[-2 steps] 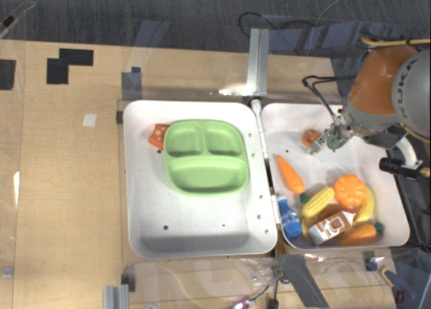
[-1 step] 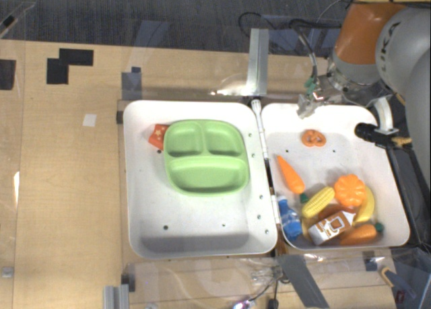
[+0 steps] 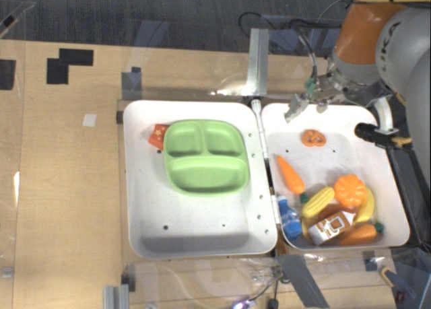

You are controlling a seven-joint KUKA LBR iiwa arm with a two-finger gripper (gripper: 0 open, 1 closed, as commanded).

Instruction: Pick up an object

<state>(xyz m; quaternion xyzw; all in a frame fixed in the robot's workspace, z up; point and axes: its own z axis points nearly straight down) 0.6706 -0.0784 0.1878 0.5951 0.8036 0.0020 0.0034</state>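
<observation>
We see the pincer (image 3: 306, 101) at the right bin's (image 3: 397, 193) far rim; its state we cannot tell. The pretzel (image 3: 312, 138) lies just nearward of it; the carrot (image 3: 291, 175) farther on.

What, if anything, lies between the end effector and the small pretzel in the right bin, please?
Nothing visible does. The end effector hangs over the right bin's back rim, and only bare white floor separates it from the pretzel.

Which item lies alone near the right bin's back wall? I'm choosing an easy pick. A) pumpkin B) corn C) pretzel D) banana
C: the pretzel sits apart on the right bin's bare floor, while the corn, pumpkin and banana crowd together at the front.
</observation>
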